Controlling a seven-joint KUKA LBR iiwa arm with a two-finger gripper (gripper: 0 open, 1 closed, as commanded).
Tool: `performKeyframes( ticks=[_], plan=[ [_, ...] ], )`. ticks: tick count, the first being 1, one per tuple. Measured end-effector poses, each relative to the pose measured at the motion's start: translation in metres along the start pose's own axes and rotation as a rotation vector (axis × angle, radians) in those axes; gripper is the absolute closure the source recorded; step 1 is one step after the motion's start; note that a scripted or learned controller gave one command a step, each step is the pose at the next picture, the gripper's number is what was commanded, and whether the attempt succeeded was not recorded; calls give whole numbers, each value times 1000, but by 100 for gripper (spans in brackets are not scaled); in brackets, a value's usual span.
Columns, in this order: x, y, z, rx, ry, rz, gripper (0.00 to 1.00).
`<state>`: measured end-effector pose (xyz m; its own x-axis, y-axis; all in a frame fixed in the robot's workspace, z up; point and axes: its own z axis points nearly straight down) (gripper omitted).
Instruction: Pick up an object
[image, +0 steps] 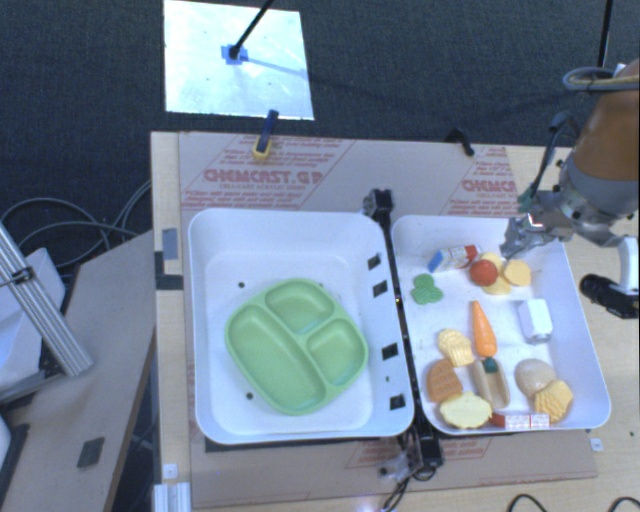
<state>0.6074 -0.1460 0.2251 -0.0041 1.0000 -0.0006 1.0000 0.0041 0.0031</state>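
The right bin (585, 345) holds several toy foods: a red tomato (484, 271), a yellow piece (517, 273), an orange carrot (483, 328), a green piece (427, 290), a small bottle (453, 258), a white block (535, 320), and more pieces near the front edge. My gripper (522, 236) hangs over the bin's far right part, just above the tomato and the yellow piece. Nothing shows between its fingers.
The left bin (250, 245) holds a green divided plate (295, 345). A black divider (392, 310) runs between the bins. The orange-banded arm (605, 150) comes in from the right. A yellow-and-blue item (266, 137) lies on the board behind the bins.
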Motion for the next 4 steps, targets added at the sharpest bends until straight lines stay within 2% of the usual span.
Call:
performKeyframes(
  ticks=[1,2,3,4],
  plan=[
    [51,9,-9,-1,1,-5,100],
    [97,33,7,-1,0,-3,100],
    [92,18,8,3,0,3,100],
    [93,23,-9,1,1,0,100]
  ],
)
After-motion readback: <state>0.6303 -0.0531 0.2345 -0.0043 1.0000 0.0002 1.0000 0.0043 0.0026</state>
